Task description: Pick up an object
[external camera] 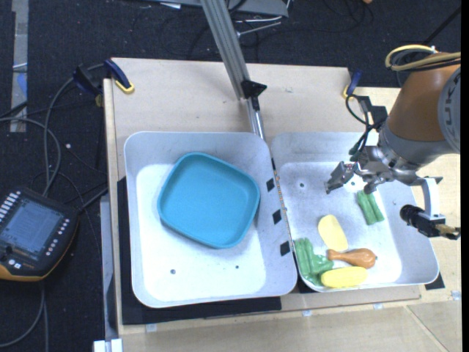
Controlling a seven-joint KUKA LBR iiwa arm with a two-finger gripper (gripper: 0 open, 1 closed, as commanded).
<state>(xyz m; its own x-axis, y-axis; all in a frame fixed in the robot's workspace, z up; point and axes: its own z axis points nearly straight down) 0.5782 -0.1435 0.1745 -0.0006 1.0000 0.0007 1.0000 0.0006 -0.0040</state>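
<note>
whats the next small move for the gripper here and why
Probably ease the gripper toward the near side of the right bin and lower it onto the green stick. It hangs above bare bin floor with nothing between its fingers, and that stick lies apart from the yellow pieces and the drumstick toy clustered by the near rim, so it looks like the easiest pick.

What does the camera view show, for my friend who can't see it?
A grey and orange robot arm reaches from the right, its gripper hanging over the right bin near a green stick, yellow pieces, a green toy and a toy drumstick. The left bin holds a blue plate.
</note>
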